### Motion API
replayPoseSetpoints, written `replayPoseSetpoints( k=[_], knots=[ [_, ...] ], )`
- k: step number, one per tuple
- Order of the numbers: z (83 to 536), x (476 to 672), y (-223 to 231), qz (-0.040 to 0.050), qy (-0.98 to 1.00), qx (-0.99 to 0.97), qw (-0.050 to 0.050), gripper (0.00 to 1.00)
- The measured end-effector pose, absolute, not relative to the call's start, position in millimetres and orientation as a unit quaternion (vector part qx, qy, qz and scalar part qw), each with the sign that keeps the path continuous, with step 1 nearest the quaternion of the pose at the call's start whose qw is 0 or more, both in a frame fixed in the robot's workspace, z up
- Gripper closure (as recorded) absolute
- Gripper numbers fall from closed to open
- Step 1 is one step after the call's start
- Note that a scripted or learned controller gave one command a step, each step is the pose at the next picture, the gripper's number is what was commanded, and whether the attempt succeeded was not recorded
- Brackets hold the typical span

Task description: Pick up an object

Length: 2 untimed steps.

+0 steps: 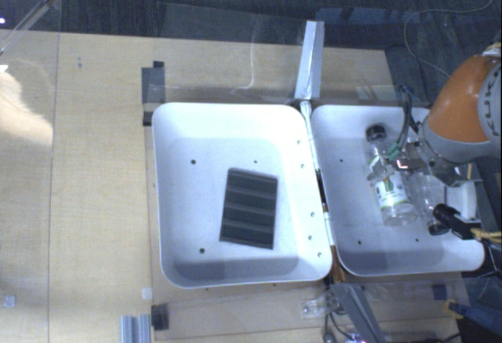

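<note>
A clear plastic bottle [390, 194] with a black cap and a green-and-white label lies in the right bin [349, 208], its cap toward the far side. My gripper [406, 164] hangs low over the bottle's upper half, reaching in from the right beneath the orange-banded wrist. The gripper's body covers where it meets the bottle, so contact cannot be made out. A dark ridged rectangular slab [249, 208] lies flat in the middle of the left bin [180, 176], far from the gripper.
The two bins meet at a shared rim near the centre. A metal bar [311, 59] stands behind that joint. Pale wooden bench surrounds the bins, with clear panels at the left and back.
</note>
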<state>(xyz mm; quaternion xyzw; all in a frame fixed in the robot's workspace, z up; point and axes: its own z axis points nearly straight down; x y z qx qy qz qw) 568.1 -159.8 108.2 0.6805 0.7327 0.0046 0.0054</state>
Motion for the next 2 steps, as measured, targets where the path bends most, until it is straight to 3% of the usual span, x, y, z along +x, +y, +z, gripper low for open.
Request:
replayPoseSetpoints(
  k=[1,2],
  knots=[
    [195.9,608.4,-67.4,0.0021,0.813,0.583,0.003,1.0],
    [186.3,595.5,-16.5,0.0026,0.836,0.549,0.003,1.0]
  ],
)
